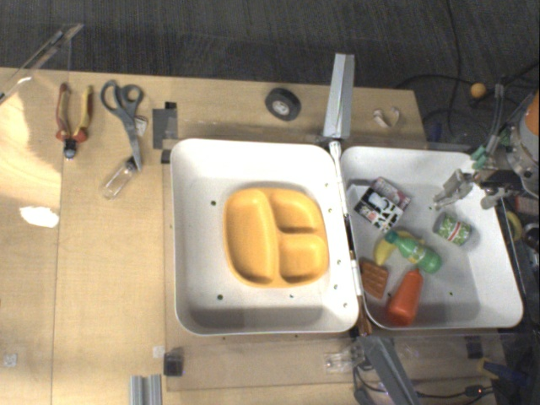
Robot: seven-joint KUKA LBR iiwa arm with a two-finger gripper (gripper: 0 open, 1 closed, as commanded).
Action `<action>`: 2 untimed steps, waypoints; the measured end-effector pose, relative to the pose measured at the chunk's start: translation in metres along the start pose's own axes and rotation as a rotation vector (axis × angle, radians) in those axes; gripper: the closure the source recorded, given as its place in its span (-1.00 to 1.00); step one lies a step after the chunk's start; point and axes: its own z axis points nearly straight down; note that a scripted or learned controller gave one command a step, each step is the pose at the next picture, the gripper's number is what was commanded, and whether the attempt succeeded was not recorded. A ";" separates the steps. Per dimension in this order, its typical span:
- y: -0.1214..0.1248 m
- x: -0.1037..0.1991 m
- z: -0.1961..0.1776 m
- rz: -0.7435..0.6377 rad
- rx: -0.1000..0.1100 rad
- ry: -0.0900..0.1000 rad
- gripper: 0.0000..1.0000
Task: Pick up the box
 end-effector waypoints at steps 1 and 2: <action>0.034 0.017 0.183 -0.100 -0.002 0.000 -1.00; 0.097 0.010 0.192 -0.095 -0.003 -0.001 -1.00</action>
